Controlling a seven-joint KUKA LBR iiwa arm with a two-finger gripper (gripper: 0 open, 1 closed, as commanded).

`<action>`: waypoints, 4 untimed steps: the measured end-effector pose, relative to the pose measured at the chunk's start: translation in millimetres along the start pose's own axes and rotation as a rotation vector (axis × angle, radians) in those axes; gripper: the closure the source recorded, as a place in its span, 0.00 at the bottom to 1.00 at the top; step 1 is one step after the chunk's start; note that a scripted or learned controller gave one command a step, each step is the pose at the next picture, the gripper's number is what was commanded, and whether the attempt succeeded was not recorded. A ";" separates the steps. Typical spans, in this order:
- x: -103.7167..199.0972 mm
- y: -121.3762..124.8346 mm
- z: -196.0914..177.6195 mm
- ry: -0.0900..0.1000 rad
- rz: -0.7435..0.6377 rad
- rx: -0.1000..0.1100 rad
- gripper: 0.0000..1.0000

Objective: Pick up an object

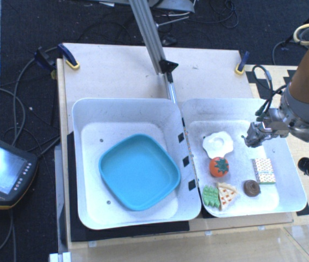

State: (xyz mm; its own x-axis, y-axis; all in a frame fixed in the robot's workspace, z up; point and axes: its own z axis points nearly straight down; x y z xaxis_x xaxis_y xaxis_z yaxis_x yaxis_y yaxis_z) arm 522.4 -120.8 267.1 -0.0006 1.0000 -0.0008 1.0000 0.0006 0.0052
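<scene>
Hand [251, 137] hovers at the right bin's [291, 201] two o'clock — grip unreadable — tomato [219, 167] sits toward its seven.

I am watching through one fixed camera above the pale wooden bench [116, 64], looking down at a slant from mid-distance; both shallow white plastic bins [89, 113] are lying left of the two-finger gripper [251, 140].

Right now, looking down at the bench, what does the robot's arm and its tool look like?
The arm enters from the right as a rounded grey body with a broad orange band above the wrist. Black cables loop along its side toward the front. The tool is a compact grey metal assembly with darker parts, over the right bin. I can make out no lettering on it.
</scene>
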 end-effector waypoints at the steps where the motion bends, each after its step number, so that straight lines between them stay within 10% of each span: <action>1: 0.0 0.6 -29.7 0.000 0.000 0.003 1.00; 4: 146.7 -20.3 8.7 0.002 -0.004 0.005 1.00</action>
State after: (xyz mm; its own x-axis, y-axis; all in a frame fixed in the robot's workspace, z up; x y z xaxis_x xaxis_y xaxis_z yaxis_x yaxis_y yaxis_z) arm 502.0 25.9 258.2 -0.0044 1.0000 0.0009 1.0000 0.0044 -0.0002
